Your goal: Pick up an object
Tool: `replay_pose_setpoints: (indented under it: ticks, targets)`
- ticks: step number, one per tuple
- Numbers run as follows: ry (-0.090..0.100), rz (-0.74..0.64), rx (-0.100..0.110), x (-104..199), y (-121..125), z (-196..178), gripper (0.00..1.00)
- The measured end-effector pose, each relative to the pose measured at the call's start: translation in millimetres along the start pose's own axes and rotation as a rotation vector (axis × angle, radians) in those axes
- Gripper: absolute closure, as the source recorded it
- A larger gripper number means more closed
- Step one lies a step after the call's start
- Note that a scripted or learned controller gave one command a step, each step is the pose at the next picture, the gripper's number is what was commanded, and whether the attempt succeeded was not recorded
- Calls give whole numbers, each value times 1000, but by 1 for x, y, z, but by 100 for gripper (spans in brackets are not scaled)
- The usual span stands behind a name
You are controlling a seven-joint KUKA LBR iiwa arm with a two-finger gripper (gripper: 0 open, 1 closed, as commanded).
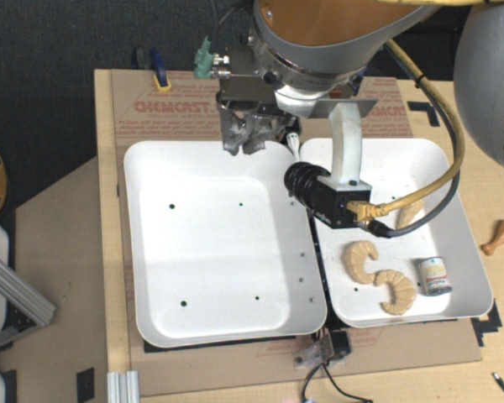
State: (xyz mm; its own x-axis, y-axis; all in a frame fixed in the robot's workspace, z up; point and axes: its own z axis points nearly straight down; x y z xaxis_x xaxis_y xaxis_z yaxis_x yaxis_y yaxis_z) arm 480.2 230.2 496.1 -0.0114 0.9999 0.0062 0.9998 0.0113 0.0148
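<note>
My gripper [247, 135] hangs over the far rim of the left bin [151, 250], near its back right corner. In the right bin [462, 250] lie two tan croissant-shaped pieces, one [360, 260] near the middle front and one [397, 291] just in front of it. A small white can [434, 275] with a blue and red label lies to their right. Another tan piece [411, 214] is partly hidden behind the yellow hose. All of these are well away from the gripper.
A black cylinder [317, 196] with a brass fitting and a yellow hose [441, 175] hang from the arm over the divide between the bins. A blue and yellow clamp [160, 70] stands at the bench's back left.
</note>
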Motion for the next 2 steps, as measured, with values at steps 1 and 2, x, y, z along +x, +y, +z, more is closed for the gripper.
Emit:
replay_pose_setpoints:
  ticks: [1, 2]
  targets:
    - [1, -1, -3, 1, 0, -11, 100]
    - [2, -3, -5, 2, 1, -21, 100]
